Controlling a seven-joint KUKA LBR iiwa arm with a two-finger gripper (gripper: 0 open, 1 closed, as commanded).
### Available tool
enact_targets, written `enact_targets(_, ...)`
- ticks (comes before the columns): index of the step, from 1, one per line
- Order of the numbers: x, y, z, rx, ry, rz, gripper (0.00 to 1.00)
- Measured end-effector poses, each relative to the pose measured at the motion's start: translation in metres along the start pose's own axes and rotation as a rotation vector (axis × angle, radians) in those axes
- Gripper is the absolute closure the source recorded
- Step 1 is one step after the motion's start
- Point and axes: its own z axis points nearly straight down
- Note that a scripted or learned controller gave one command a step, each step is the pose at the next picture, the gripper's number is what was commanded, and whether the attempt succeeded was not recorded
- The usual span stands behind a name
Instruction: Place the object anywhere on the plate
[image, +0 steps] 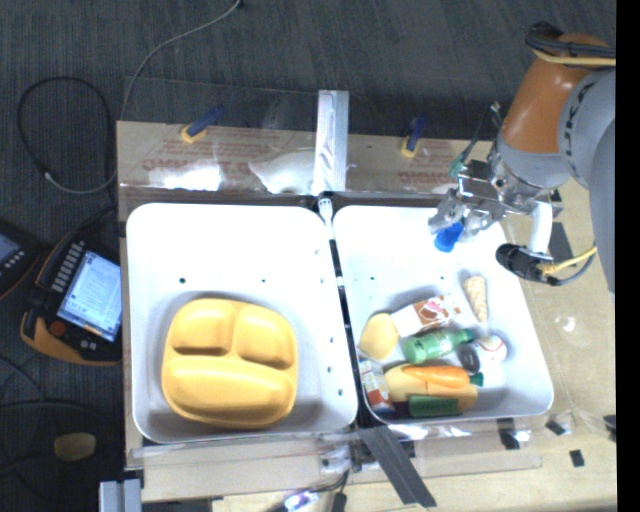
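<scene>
A yellow sectioned plate (230, 360) lies in the left white bin (160, 240). My gripper (453, 222) hangs over the back of the right bin (385, 235), near its far right corner. A small blue object (447, 238) sits pinched at its fingertips, above the bin floor. The gripper is well to the right of the plate, across the divider between the bins.
Toy foods crowd the front of the right bin: a carrot (440, 377), a green bottle (435, 346), a yellow round piece (378, 335), a red-white carton (428, 313) and a beige stick (477, 296). A hand-held pendant (85, 295) lies left of the bench.
</scene>
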Motion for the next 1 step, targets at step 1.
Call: enact_targets(1, 0.0436, -0.0536, 0.1012, 0.000, 0.006, -0.198, 1.00)
